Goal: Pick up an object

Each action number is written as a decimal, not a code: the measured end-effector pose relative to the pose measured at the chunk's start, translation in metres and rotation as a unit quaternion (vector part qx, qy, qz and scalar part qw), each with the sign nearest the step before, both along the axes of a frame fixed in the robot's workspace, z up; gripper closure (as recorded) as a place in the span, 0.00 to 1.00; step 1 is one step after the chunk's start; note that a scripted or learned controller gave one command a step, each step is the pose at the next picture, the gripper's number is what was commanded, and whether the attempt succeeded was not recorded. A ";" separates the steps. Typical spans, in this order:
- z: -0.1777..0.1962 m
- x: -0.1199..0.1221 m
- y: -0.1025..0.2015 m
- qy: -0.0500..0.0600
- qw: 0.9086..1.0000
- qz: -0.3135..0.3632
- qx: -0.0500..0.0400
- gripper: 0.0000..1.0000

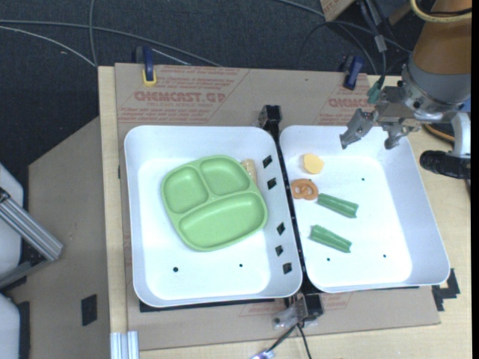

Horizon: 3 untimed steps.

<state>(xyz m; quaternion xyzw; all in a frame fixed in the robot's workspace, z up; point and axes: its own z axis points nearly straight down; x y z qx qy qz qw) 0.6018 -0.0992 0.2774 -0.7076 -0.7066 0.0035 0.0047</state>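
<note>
The grey arm with its orange band reaches in from the right, and its two-finger gripper (372,134) hangs above the far edge of the right shallow white plastic bin (415,223). The two dark fingers are spread wide apart with nothing between them.

In the right bin, toward its left side, lie four small things. A round yellow piece like a lemon slice (313,163) sits farthest from the viewer, below and to the left of the gripper. Just nearer than it, close to the bin's left wall, lies a brown pretzel-shaped piece (304,190). To the right of the pretzel and slightly nearer rests a green elongated piece like a bean pod (338,206), lying at a slant. A second green pod-shaped piece (330,238) lies nearer still, apart from the first and also slanted.

The left shallow white plastic bin (150,223) holds a light green plastic divided plate (215,202) with three compartments, set at an angle near the bin's middle. A small tan object (248,170) rests just beside the plate's far right corner; what it is cannot be told.

Both bins sit on a brown cardboard-covered board (187,84) with red lettering. Black cables (90,28) run over the dark floor beyond.
</note>
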 end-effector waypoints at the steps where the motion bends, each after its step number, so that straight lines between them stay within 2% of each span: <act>1: 0.005 0.002 0.000 -0.005 1.000 0.001 -0.001 0.00; 2: -0.038 -0.005 0.002 -0.002 1.000 0.001 0.000 0.00; 3: -0.102 -0.007 0.000 -0.001 1.000 0.000 0.000 0.00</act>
